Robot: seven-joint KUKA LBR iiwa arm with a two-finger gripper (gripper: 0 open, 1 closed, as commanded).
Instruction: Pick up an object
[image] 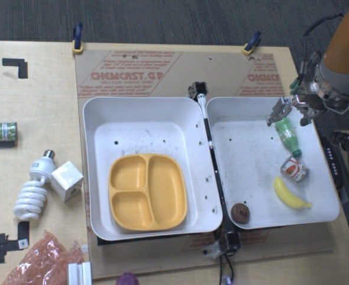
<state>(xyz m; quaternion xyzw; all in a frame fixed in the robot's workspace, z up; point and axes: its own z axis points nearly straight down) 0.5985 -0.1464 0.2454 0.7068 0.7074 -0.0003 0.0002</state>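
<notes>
Near edge: pink mesh bag (pixel 41 257) and a purple item (pixel 127 279), both cut off by the frame. Left bin (pixel 97 159) holds a yellow divided tray (pixel 147 191). Right bin (pixel 251 159): brown round object (pixel 241 212), banana (pixel 291 195), crushed can (pixel 294 170) with unreadable label, green bottle (pixel 287 135). Gripper (pixel 291 113) fingers spread apart above the bottle's far end, gripping nothing. Far cardboard (pixel 133 70) reads "CHEMCAST", partly covered by the bins.
</notes>
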